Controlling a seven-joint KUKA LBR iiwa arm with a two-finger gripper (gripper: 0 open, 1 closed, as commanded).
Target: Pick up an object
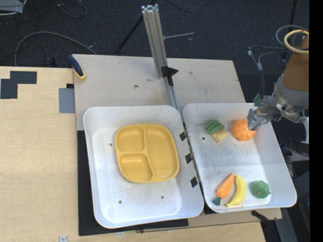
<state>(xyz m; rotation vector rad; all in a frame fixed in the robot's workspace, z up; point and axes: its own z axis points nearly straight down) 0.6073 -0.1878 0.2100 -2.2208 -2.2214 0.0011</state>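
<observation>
Two shallow white plastic bins sit side by side on the pale wooden worktop (126,74). The left bin (101,195) holds one thing: a yellow plastic plate (147,153) with three compartments, lying flat near the bin's middle, nothing in any compartment.

The right bin (275,155) holds five toy foods. Near its far edge lies a small green-and-yellow leafy piece (216,129), and just beside that, to the right, a round orange fruit (243,130). Along the near edge an orange carrot with a green tip (224,187) lies touching a yellow banana (237,191); a round green fruit (260,189) sits a little apart to their right.

The grey arm (295,84) reaches in from the right, and its jaws (254,121) sit at the orange fruit's upper right side, touching or overlapping it. Whether the jaws are spread or pinching cannot be told from this angle.

An upright aluminium post (155,42) stands behind the bins. No readable writing or labels appear anywhere.
</observation>
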